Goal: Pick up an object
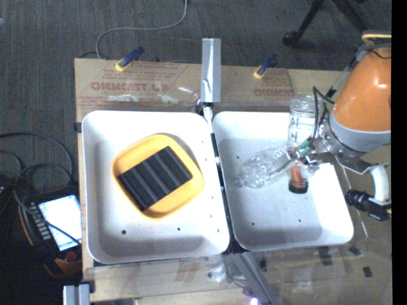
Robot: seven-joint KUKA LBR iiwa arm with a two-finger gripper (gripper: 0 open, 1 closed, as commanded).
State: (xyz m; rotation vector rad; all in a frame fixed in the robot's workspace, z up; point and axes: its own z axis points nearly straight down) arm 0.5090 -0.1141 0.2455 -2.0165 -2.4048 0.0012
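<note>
Two shallow white bins are seen side by side on a bench. The left bin [95, 234] is occupied by a yellow tray [158, 175] with a black ribbed insert, lying tilted near its middle. In the right bin [318, 227], a clear plastic bottle [262, 168] is seen lying on its side, its neck pointed toward the arm. The grey arm [362, 100], banded in orange, is reached in from the right, and its gripper [297, 173] is lowered at the bottle's neck end, beside a small orange-and-dark piece. Whether the gripper is spread or pinched on anything cannot be told. Two blue-and-yellow clamps [129, 58] are fixed to the cardboard behind the bins.
</note>
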